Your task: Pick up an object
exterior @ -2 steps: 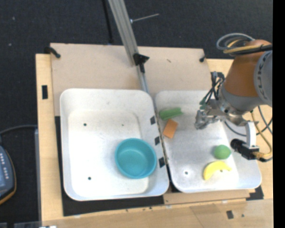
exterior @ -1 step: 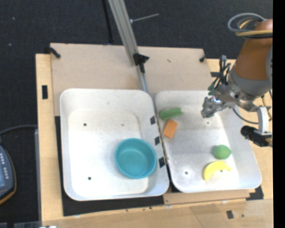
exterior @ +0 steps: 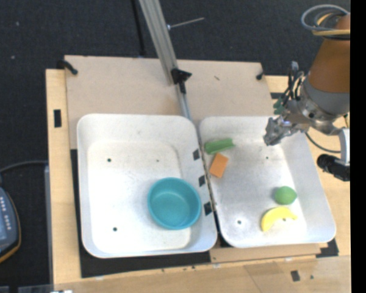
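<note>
**Mia:** Has the robot picked anything up yet?

**Ben:** No. The gripper (exterior: 274, 133) hangs over the right bin (exterior: 311, 163), near its top edge at about 1 o'clock. Nothing is in it.

**Mia:** Are its fingers apart or together?

**Ben:** I cannot tell. They look small and blurry from up here.

**Mia:** What could it grab?

**Ben:** The green block (exterior: 218, 144) and orange block (exterior: 218, 165) lie close together at 9 o'clock in that bin. The green ball (exterior: 285, 195) and yellow banana (exterior: 277, 218) sit near 5 o'clock. The blue bowl (exterior: 174, 202) is in the left bin (exterior: 110, 139).

**Mia:** So what is left?

**Ben:** Almost everything, I think. It must go down, squeeze one thing, and lift.
</note>
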You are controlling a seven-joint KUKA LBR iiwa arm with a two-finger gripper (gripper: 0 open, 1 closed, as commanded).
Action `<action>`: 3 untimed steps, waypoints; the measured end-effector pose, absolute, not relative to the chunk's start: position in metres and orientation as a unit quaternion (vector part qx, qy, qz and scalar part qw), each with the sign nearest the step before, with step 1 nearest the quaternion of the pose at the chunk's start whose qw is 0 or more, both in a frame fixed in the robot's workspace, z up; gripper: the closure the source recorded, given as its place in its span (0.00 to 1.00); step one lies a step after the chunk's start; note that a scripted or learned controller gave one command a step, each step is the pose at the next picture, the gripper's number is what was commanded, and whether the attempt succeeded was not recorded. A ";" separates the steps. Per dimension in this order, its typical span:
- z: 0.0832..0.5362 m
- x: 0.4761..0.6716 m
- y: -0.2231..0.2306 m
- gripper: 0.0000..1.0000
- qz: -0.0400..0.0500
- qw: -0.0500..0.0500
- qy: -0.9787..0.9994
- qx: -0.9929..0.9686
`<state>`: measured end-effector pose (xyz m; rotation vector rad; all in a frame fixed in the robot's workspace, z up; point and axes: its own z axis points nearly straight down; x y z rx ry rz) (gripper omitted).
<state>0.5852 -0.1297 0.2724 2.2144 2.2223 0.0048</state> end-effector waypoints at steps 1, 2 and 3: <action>0.264 0.582 -0.084 1.00 0.000 0.000 0.709 0.705; 0.254 0.567 -0.027 1.00 0.000 0.000 0.709 0.705; 0.248 0.561 0.031 1.00 0.001 0.000 0.710 0.705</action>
